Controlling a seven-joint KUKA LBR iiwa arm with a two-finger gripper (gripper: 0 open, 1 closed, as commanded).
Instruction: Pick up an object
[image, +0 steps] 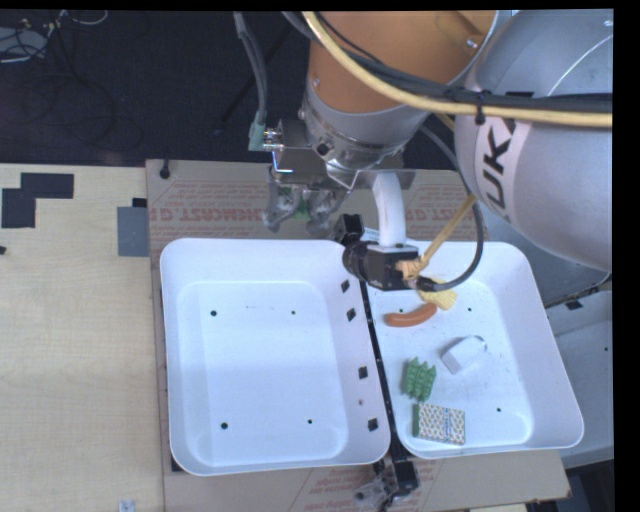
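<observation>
Hovering behind the left bin, the gripper is kept clear of the orange sausage; whether it is closed cannot be told.

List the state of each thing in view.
Gripper: raised, past left bin far rim, touching no object.
Orange sausage: lying flat, right bin.
White piece: resting, right bin.
Green block: lying loose, right bin.
Patterned pad: flat, right bin's near end.
</observation>
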